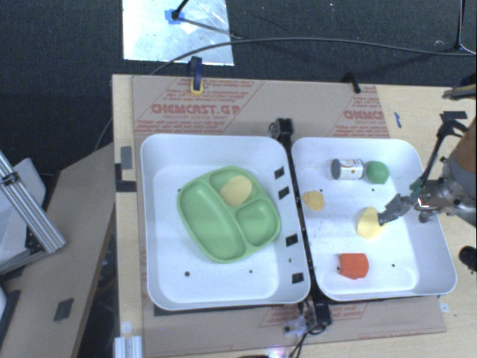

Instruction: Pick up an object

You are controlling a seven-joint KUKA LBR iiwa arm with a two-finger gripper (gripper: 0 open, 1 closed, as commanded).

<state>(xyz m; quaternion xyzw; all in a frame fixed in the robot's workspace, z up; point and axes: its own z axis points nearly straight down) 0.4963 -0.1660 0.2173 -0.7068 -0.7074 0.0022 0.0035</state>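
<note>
The right bin (428, 271) holds a pale yellow round object (367, 224), an orange block (353, 265), a green ball (377, 171), a small grey can (347, 169) lying on its side and a flat yellow piece (314, 200). My gripper (390, 212) reaches in from the right, low over the bin, and its tip lies against the right edge of the pale yellow round object. In the left bin (168, 278) sits a green divided plate (216, 226) with a yellow object (236, 190) in its far compartment.
The two bins meet at a black-clipped divider (298, 222) on a cardboard-covered bench (223, 107). Cables (335, 43) cross the dark floor behind. A metal frame (30, 211) stands at the far left. Open floor shows at the right bin's front right.
</note>
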